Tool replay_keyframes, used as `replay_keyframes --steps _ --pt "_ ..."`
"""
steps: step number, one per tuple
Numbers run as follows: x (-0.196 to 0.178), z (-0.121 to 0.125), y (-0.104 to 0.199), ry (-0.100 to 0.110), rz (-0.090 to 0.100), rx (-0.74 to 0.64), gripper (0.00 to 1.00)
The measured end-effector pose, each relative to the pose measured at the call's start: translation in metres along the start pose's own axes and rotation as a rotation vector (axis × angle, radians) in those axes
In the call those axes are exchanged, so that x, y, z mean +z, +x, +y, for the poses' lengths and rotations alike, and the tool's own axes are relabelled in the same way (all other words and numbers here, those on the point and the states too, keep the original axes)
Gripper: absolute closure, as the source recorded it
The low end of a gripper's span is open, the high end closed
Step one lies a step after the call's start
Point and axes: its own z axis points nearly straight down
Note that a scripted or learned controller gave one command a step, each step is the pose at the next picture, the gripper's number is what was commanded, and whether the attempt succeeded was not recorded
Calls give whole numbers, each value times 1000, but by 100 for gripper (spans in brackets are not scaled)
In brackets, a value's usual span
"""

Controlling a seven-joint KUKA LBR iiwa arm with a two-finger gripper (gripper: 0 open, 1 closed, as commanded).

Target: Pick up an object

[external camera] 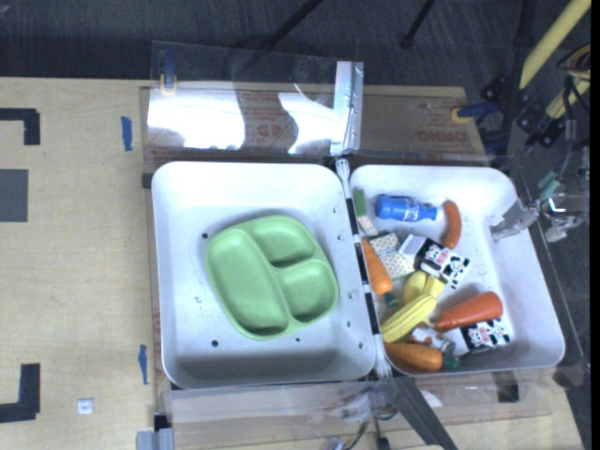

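Toy carrot [469,309], likely light, stiff and smooth, suits a mid-body grasp; gripper [534,209] waits at the bin rim, grip state unclear

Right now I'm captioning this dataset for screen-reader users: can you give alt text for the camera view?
Two shallow white bins sit side by side on a bench: the left bin holds a green divided plate, the right bin a pile of toy food including a blue bottle, carrot and corn. The gripper is at the right bin's far right rim.
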Motion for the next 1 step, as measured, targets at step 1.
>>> replay_keyframes --steps 1 --pt "72 57 1 1 0 -61 0"
